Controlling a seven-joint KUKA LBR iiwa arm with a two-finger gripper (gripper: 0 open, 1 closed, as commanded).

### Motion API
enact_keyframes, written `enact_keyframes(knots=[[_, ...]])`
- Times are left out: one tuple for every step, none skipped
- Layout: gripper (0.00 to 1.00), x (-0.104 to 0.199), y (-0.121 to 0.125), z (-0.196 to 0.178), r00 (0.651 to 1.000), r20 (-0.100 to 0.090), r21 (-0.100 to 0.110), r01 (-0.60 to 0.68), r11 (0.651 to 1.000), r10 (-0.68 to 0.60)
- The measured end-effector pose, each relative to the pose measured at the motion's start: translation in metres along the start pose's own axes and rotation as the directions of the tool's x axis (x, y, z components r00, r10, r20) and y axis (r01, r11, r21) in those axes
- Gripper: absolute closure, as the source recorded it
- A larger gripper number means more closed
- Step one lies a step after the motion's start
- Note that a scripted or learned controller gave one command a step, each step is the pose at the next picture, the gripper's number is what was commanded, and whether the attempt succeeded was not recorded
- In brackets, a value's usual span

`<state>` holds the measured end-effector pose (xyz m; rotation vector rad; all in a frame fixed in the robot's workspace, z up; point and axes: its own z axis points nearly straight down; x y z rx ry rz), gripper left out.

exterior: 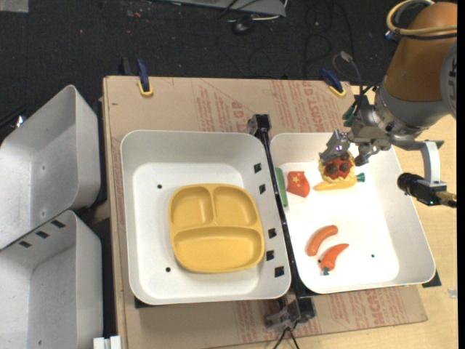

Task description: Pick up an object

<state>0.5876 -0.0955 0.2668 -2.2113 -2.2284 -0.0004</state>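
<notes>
Gripper (338, 158) sits low over the back of the right white bin (407, 267), right on top of a small dark-red toy piece lying on a flat yellow piece (341, 183); can't tell whether it's open or closed from this angle. Target is directly beneath it, the yellow piece's long axis running left-right across the bin. Alternatives all lie off to the gripper's near-left: red strawberry-like toy (298, 184) just beside, orange sausage-shaped toy (321, 239) and orange-red chilli pepper toy (333, 256) further forward.
</notes>
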Motion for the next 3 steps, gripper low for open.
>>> enact_keyframes(knots=[[1.00, 0.054, -0.012, -0.001, 1.000, 0.001, 0.001, -0.001, 1.000, 0.001], [1.00, 0.101, -0.017, 0.019, 1.000, 0.001, 0.002, 0.000, 1.000, 0.000], [1.00, 0.153, -0.039, 0.023, 1.000, 0.000, 0.002, 0.000, 1.000, 0.000]])
